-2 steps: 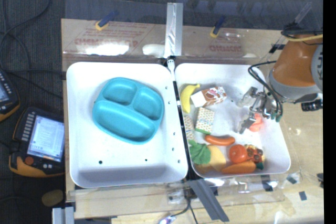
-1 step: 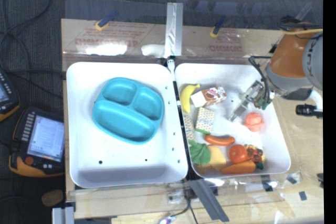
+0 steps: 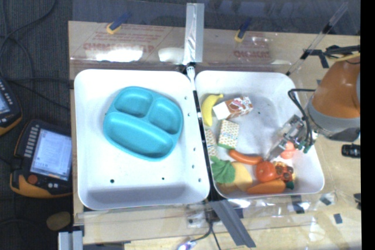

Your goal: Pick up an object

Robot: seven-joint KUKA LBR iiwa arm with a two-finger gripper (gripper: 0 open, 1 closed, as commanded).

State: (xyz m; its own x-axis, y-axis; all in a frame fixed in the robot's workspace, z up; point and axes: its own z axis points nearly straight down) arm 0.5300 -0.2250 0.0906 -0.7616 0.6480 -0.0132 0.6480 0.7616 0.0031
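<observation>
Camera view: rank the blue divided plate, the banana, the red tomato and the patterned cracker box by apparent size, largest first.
1. blue divided plate, by far the largest.
2. banana and patterned cracker box: they look close in area, so I won't rank one over the other.
3. red tomato, smallest.

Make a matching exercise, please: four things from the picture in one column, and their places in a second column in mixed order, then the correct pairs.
Things:
1. blue divided plate
2. banana
3. gripper
4. tomato

Places:
A. near the front edge of the right bin, between other toy foods
B. over the right side of the right bin
C. in the middle of the left bin
D. at the back left of the right bin, beside the dividing wall

Pairs: 1-C, 2-D, 3-B, 4-A
</observation>
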